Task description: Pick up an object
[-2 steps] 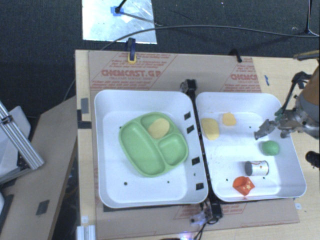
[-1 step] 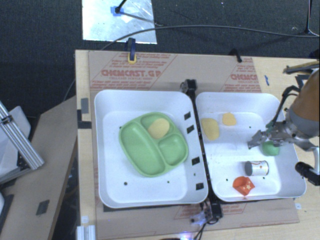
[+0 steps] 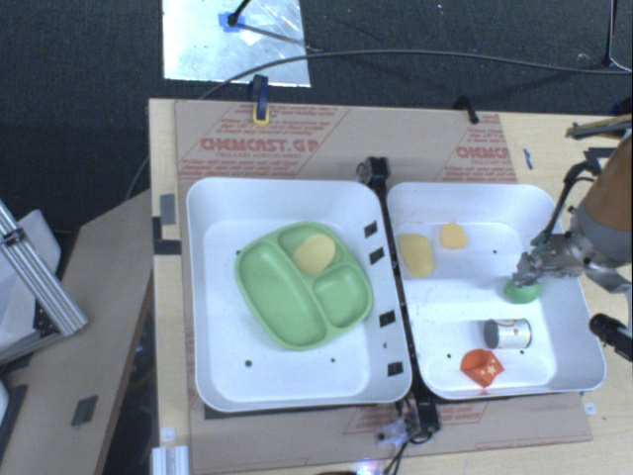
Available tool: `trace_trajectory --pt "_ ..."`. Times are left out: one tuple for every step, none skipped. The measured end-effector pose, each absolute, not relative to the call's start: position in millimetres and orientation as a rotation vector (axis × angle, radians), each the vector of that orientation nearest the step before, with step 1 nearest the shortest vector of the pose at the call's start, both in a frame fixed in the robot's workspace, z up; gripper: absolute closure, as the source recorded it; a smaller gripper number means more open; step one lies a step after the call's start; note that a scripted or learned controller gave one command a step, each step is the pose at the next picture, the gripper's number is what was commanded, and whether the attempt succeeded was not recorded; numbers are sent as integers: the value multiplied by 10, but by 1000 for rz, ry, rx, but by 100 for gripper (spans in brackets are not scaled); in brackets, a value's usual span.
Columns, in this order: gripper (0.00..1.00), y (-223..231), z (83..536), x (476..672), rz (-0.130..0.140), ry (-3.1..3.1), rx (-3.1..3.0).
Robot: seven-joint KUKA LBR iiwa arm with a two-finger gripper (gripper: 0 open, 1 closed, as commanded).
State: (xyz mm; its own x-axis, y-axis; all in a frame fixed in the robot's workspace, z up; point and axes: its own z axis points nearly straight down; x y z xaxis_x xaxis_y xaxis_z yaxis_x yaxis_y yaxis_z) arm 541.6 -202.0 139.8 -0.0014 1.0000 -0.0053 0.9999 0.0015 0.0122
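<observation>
over the right bin the gripper sits low on a small green object by the far right wall, its grasp impossible to tell, so it should centre on the piece and close squarely before lifting.

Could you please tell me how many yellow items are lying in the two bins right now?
3. One sits in a compartment of the green tray in the left bin: yellow piece. Two lie in the right bin's upper left: a larger one and a smaller one.
</observation>
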Motion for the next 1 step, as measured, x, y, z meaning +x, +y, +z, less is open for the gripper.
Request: trace_trajectory --pt "100 -2055 2026 5379 5 2221 2212"
